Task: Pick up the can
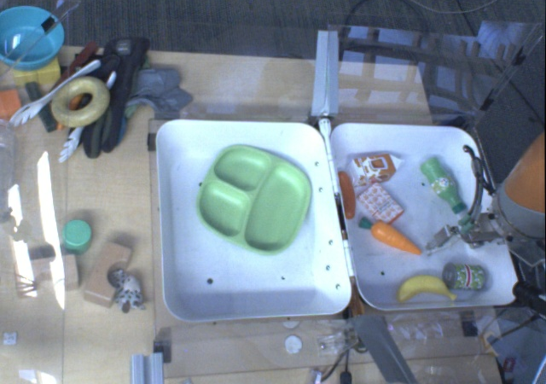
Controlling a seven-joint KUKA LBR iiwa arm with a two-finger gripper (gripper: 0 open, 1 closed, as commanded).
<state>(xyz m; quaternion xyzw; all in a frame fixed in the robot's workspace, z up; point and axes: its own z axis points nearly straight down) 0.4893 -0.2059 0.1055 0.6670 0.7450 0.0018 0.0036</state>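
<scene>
- Green-labelled can (pixel 464 276) lies on its side near the front right corner of the right bin (pixel 503 177), just beside the banana (pixel 426 289).
- I see the gripper (pixel 445 237) above the can, its fingers spread apart with nothing between them.
- I note the carrot (pixel 395 236) left of the gripper and the green bottle (pixel 443 183) behind it.
- A green divided plate (pixel 254 197) sits in the left bin (pixel 179 288).

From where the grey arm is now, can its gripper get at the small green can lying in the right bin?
Probably yes. The gripper is just above the small green can, with bare bin floor between them. The yellow banana lies close beside the can and might get bumped.
</scene>
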